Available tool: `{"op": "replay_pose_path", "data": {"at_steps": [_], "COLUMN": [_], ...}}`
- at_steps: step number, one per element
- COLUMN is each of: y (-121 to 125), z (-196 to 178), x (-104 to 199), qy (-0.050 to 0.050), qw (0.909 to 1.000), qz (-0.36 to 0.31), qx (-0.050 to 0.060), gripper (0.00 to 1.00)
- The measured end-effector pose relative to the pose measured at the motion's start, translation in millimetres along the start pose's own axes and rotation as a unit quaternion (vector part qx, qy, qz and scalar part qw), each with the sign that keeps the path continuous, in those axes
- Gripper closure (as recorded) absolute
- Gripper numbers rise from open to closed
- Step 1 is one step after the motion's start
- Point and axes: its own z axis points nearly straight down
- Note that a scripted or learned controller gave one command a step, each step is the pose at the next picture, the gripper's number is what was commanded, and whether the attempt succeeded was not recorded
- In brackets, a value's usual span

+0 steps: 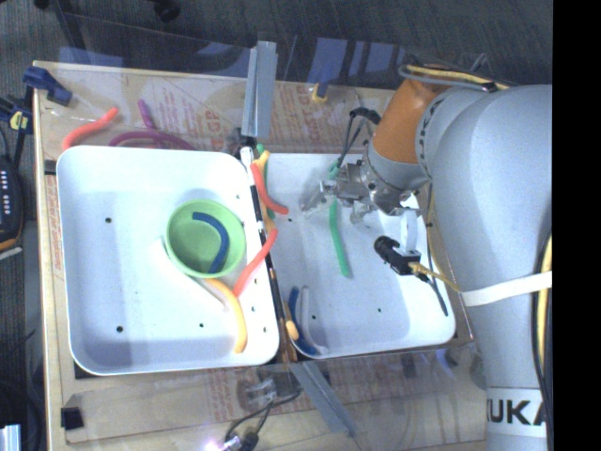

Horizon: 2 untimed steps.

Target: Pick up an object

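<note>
Green and thin, a plastic stick (337, 238) lies on the right bin's (376, 332) smooth white floor just below the metal end effector (340, 193), whose finger spread I cannot tell.

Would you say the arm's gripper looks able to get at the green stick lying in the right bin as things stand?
Probably yes: the gripper sits right at the upper end of the green stick, which lies exposed on the right bin floor with nothing over it.
</note>
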Motion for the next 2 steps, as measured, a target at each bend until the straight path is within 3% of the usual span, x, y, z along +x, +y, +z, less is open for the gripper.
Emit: {"op": "replay_pose_path", "data": {"at_steps": [1, 2], "y": [0.4, -31.8], "z": [-9.8, -60.6], "x": [2.1, 40.0], "qy": [0.001, 0.001], "qw": [1.0000, 0.9953], "qz": [-0.003, -0.097], "qx": [0.001, 0.002], "gripper": [1.00, 1.00]}}
